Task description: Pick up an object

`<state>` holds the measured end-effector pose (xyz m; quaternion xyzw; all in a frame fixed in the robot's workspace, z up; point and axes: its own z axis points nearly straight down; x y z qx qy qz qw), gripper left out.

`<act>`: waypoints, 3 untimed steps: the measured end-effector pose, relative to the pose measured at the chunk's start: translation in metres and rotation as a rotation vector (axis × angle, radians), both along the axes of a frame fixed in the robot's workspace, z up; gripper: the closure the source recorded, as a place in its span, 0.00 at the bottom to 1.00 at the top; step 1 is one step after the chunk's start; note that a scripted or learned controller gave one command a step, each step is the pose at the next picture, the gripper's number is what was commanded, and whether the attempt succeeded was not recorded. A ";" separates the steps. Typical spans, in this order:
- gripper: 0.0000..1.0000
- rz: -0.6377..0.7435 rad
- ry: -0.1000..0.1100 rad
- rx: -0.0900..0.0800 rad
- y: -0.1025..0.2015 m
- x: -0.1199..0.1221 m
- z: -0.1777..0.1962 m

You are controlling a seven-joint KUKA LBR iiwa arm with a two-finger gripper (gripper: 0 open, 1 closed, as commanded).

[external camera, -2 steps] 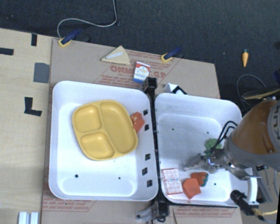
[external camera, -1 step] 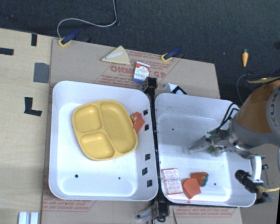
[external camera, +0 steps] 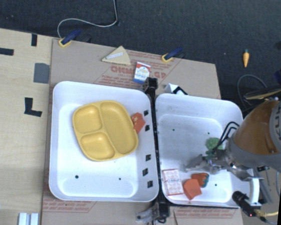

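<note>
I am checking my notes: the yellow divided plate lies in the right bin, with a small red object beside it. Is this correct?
Not quite. The camera view shows the yellow divided plate in the left bin, not the right one. The small red object does lie beside it.

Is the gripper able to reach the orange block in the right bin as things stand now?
Probably yes. The gripper hangs low in the right bin, just above the orange block. Nothing lies between them, though a red piece and a small packet crowd the block.
</note>
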<state>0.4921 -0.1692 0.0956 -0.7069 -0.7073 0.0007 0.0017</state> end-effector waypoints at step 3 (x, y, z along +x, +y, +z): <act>0.00 0.001 -0.008 -0.003 -0.008 -0.007 -0.009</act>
